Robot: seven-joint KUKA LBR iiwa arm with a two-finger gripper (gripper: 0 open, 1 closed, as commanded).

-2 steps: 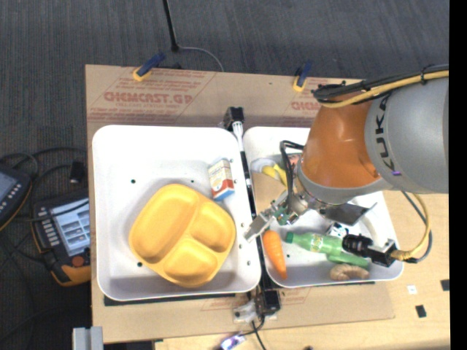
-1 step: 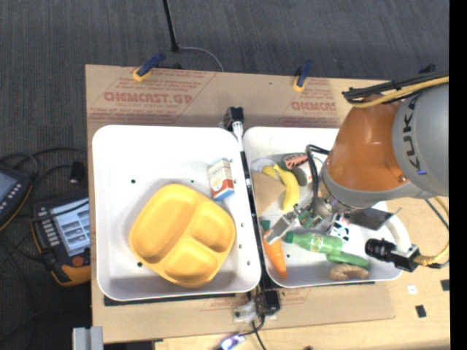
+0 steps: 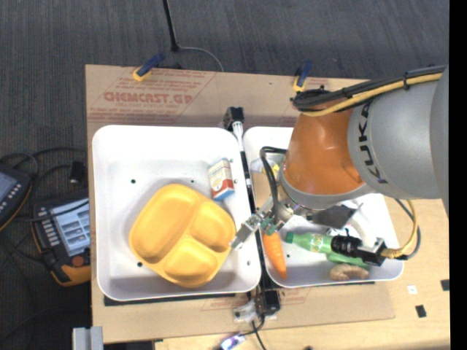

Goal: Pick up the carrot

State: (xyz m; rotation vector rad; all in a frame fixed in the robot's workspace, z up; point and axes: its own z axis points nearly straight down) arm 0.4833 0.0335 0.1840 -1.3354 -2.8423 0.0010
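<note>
The orange carrot (image 3: 275, 256) lies in the right bin (image 3: 389, 268), close to its left wall, with its thick end pointing up toward the wrist. My gripper (image 3: 259, 227) hangs just above that thick end, over the divider between the two bins. It is open: one finger (image 3: 244, 234) reaches out over the edge of the left bin, and the other sits by the carrot's top. Nothing is held between them. The grey and orange arm covers the upper part of the right bin.
A green bottle (image 3: 312, 241) with a dark cap and a brown lumpy item (image 3: 349, 272) lie right of the carrot. The left bin (image 3: 109, 195) holds a yellow divided dish (image 3: 182, 232) and a small carton (image 3: 222, 180).
</note>
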